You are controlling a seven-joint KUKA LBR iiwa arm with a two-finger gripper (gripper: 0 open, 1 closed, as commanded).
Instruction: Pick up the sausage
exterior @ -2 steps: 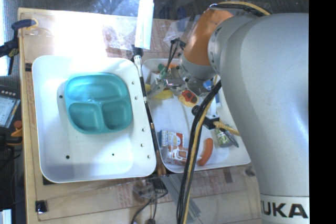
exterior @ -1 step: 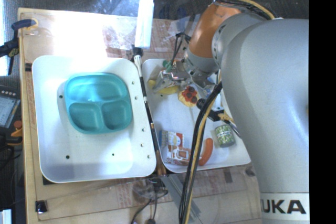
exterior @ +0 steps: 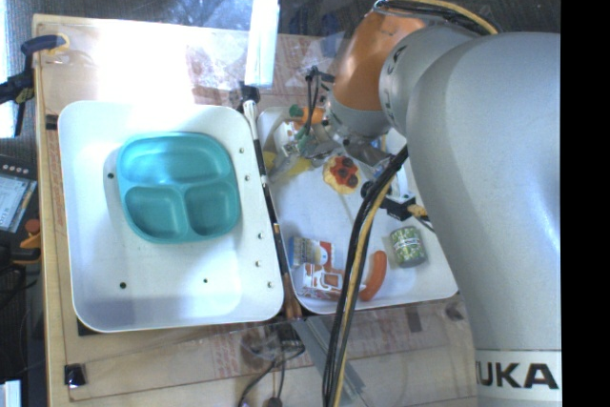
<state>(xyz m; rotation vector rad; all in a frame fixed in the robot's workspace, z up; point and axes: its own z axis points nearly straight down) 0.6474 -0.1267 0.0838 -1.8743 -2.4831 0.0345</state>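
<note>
The sausage [exterior: 375,274], orange-red and elongated, lies near the front edge of the right bin [exterior: 434,282]. The arm reaches in from the right and covers much of that bin. Its orange-banded wrist hangs over the bin's far end, and the gripper [exterior: 307,136] sits low among small items at the far left corner, well away from the sausage. The wrist hides the fingertips.
A teal three-compartment plate [exterior: 179,184] rests in the left bin [exterior: 95,281]. In the right bin lie a pizza slice toy [exterior: 341,172], a green-labelled can [exterior: 407,246], a small printed box [exterior: 315,267] and yellow and orange pieces near the gripper. A black cable [exterior: 351,272] hangs across the bin.
</note>
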